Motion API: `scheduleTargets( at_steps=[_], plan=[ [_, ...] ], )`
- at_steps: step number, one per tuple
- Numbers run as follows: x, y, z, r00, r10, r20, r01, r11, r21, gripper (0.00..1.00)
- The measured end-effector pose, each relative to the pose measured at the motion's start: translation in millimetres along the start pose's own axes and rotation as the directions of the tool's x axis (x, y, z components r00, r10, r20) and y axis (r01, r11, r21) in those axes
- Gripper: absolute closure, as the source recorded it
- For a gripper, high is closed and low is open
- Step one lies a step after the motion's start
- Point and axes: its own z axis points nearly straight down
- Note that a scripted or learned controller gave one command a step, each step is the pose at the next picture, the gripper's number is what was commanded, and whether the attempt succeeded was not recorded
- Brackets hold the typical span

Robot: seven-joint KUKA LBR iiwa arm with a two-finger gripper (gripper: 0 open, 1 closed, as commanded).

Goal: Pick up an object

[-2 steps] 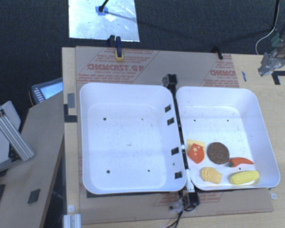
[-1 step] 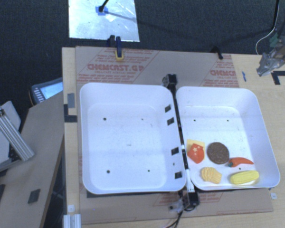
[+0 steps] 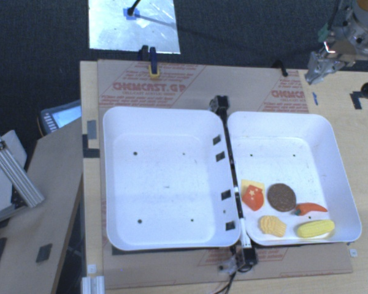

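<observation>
Objects for picking lay bunched in the right bin's point(image 3: 331, 141) near corner: a yellow-and-red wedge point(image 3: 253, 195), a brown disc point(image 3: 281, 196), a red pepper point(image 3: 311, 209), a yellow ridged piece point(image 3: 272, 226) and a corn cob point(image 3: 315, 228). The pincer point(image 3: 322, 63) hung over the surface point(image 3: 362, 158) beyond that bin's far right corner (whether open or closed, I could not tell), holding nothing visible. The left bin point(image 3: 113, 164) sat beside it, touching.

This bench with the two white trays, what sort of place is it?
Probably a robot test lab. A robot hand hangs above a bench bearing two white trays, the right tray holds toy food such as a yellow corn cob, and cables run between them.
</observation>
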Motion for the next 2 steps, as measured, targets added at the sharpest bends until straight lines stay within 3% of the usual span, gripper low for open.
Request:
scheduleTargets(
  at_steps=[1,2],
  plan=[
    [-81.3,-4.5,25.4,1.0,0.018,0.005,-0.018,1.0,0.006,1.0],
    [-86.3,-2.5,17.8,1.0,0.012,0.004,-0.012,1.0,0.003,1.0]
  ],
)
